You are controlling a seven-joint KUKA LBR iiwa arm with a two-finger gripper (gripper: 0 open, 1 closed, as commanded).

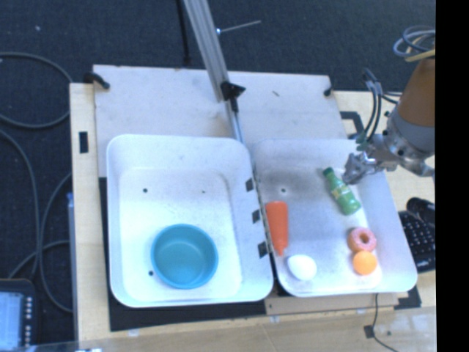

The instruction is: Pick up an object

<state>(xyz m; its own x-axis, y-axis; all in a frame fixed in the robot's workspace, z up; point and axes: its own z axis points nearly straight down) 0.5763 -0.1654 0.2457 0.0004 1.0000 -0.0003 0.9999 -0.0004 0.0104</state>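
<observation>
The camera view is taken up largely by the bench, on which two shallow white bins are set side by side, their inner rims touching along the middle. The left bin is seen with wide bare floor across its upper half and right side; a blue bowl is placed upright near its lower edge, apart from every wall. The right bin is left open across its upper left part, while its contents are gathered toward the right and lower edges. The grey arm with its orange band is brought in from the right, over the bin's upper right rim. The gripper is held just above and right of a green bottle, which is laid tilted on the bin floor, cap toward the upper left; whether the jaws are apart or together cannot be told, and contact with the bottle cannot be judged. An orange carrot-like piece is laid lengthwise just beside the left wall. A white egg-shaped object is found near the lower rim. A pink doughnut is set close to the right wall, with a small orange ball just below it, seemingly touching.
</observation>
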